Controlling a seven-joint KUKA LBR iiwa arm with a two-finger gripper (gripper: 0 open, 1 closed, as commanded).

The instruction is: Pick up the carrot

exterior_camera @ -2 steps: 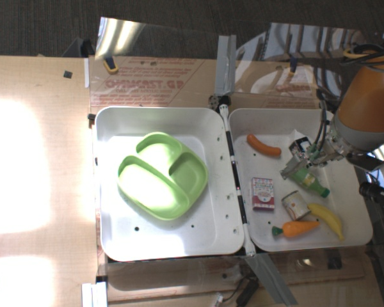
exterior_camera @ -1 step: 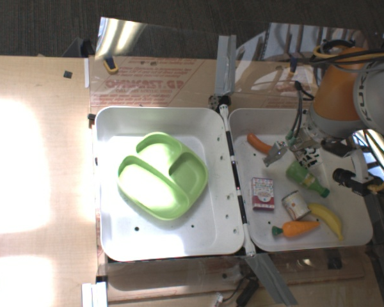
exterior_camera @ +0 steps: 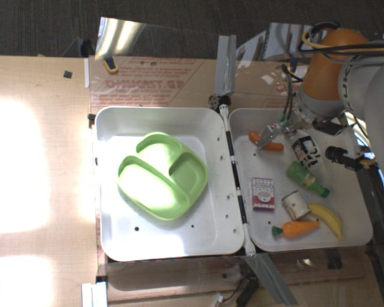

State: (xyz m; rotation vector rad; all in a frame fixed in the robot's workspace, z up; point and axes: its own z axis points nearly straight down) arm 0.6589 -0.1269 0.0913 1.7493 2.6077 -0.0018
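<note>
Pincer hovers over the small carrot, which lies lengthwise left-to-right just beneath it; grip state, I cannot tell from here.

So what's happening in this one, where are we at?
The arm's gripper is down in the far left part of the right bin, right at a small carrot lying there. A second, larger carrot lies near the front of that bin beside a banana, a small can, a green bottle and a pink box. The left bin holds a green divided plate. Nothing looks lifted yet.
</note>
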